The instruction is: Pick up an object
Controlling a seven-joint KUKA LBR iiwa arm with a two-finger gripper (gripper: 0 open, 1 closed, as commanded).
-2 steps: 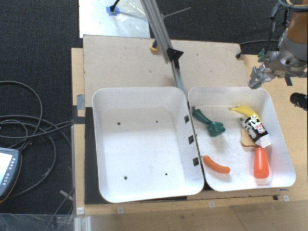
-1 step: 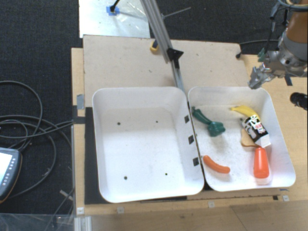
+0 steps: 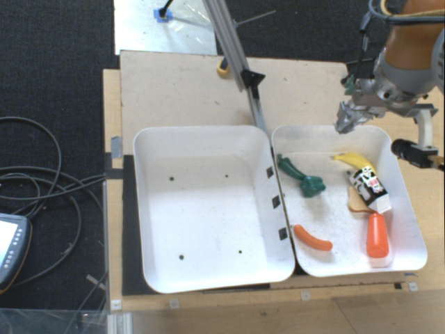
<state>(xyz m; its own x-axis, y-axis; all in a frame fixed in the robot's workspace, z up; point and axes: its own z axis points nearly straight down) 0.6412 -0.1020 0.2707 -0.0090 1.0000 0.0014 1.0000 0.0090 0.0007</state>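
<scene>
The right bin holds several small objects. A dark green toy lies near its left wall. A yellow banana rests toward the back right, with a black-and-white cow-patterned item and a tan piece just in front of it. An orange sausage shape sits at the front, and an orange carrot-like object lies at the front right. My gripper hangs above the bin's back rim, behind the banana, with nothing visible between its fingers.
The left bin sits beside the right one, sharing a middle divider with black clips. A slanted metal pole crosses the bench behind the bins. Cables and a tablet lie on the floor at left.
</scene>
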